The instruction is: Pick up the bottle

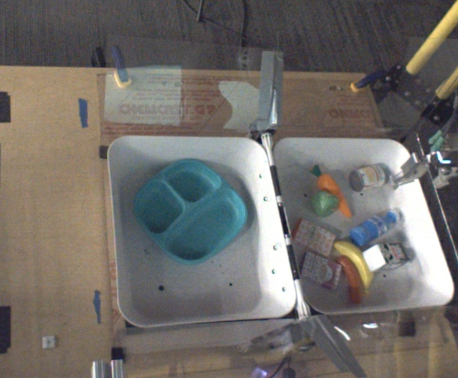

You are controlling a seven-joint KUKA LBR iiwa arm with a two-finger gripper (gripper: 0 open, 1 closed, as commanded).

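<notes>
— Bottle [374, 228]? Where did it lie?

— In the right bin [422, 290], lower right of the frame: blue, on its side, just above the banana [355, 261] and beside a small carton [394, 253].

— And the gripper [415, 166]?

— At the bin's upper right rim, next to a grey can [368, 177]. Whether its claw stood wide or narrow, I could not tell.

— The left bin [127, 211]?

— It held a teal divided plate [190, 209].

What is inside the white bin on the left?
The left bin holds a teal divided plate, tilted toward one corner. The bin floor beneath the plate is covered, so anything under it cannot be seen.
</notes>
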